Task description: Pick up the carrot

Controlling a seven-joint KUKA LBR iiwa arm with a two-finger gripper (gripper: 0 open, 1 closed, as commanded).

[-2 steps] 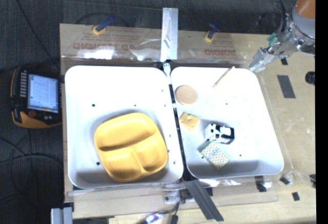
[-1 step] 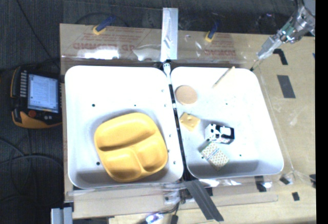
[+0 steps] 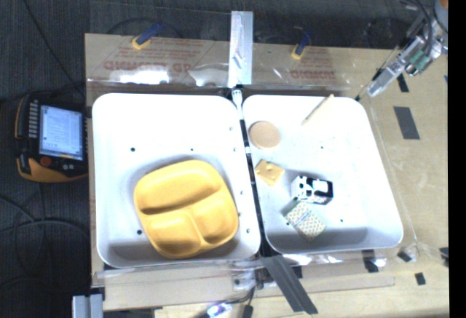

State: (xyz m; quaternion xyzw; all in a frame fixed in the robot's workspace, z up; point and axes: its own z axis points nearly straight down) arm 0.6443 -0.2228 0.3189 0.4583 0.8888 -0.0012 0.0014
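Observation:
My gripper (image 3: pixel 380 84) hangs past the far right corner of the right bin (image 3: pixel 382 164), outside its rim and pointing down-left at the bench. In that bin lie a round tan disc (image 3: pixel 265 134), a small yellow block (image 3: pixel 269 172), a black-and-white item (image 3: pixel 313 189), a patterned packet (image 3: pixel 306 220) and a thin pale stick (image 3: pixel 318 109) near the far wall. The stick is the item closest to the gripper, roughly a hand's width to its left. Nothing is in the gripper.
The left bin (image 3: pixel 116 127) holds a yellow divided plate (image 3: pixel 187 206). A metal divider (image 3: pixel 241 54) stands between the bins at the back. A handheld screen unit (image 3: pixel 54 136) lies off the bench's left side.

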